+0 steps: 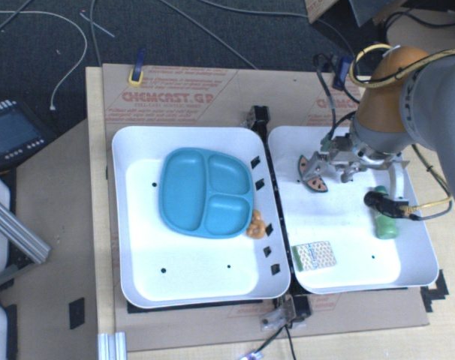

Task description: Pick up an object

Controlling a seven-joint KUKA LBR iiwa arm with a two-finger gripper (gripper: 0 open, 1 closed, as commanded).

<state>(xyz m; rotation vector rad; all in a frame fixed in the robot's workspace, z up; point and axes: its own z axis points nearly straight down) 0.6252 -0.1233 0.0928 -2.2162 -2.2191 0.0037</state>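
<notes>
Camera view: end effector (315,177) low over right bin (348,276), near green object (387,226).

Two white bins sit side by side on the bench. The left bin (137,223) holds a blue divided plate (205,192), with a small orange-brown lump (256,225) touching its lower right edge. The arm reaches over the right bin (348,276), its gripper (314,177) low near the bin's upper left part. A green object (386,223) lies by the right wall, and a speckled packet (314,256) rests near the front left corner.
</notes>
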